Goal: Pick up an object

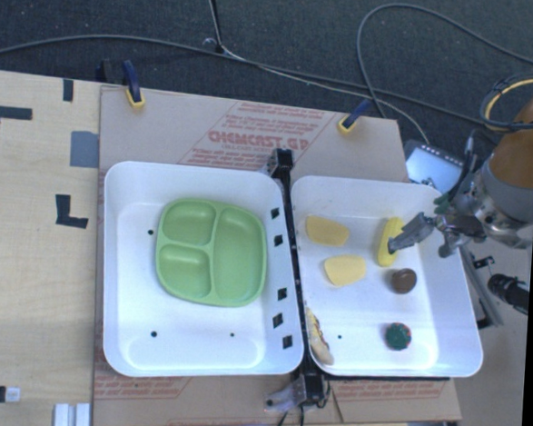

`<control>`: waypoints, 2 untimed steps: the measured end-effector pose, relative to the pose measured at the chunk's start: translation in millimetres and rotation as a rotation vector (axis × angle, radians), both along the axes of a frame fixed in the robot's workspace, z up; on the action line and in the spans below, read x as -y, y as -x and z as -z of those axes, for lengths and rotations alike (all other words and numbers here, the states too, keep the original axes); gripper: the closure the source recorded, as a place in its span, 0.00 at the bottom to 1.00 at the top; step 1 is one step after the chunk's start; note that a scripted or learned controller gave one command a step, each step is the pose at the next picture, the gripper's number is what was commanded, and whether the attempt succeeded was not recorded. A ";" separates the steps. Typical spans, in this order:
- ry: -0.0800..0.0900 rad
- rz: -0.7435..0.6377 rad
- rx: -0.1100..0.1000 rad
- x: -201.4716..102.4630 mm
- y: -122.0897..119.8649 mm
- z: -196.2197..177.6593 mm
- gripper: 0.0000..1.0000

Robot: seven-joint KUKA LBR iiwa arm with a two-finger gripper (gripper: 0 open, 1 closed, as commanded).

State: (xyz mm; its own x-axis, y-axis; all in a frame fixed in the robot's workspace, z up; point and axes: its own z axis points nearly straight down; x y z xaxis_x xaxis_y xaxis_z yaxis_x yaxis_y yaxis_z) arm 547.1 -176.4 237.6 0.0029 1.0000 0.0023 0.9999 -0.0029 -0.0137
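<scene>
partly hiding the yellow banana (389, 242), the jaws (426, 235) stand parted, grasping nothing.

From my seat, the arm (511, 170) runs off the right edge, so I see little beyond its orange band and wrist. I cannot tell how the gripper (421, 235) is set; it is blurred, and it overlaps the yellow piece (390, 242) in the right bin (457, 357), hiding that piece's right side. The small brown object (403, 281) and the green one (397, 335) are too small to identify. The thing (318, 340) at the bin's near-left wall is unclear.
</scene>
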 end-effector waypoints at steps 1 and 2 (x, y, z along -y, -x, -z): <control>0.003 -0.004 0.013 -0.5 -2.6 -7.2 0.00; 0.002 -0.003 0.008 4.3 0.9 54.9 0.00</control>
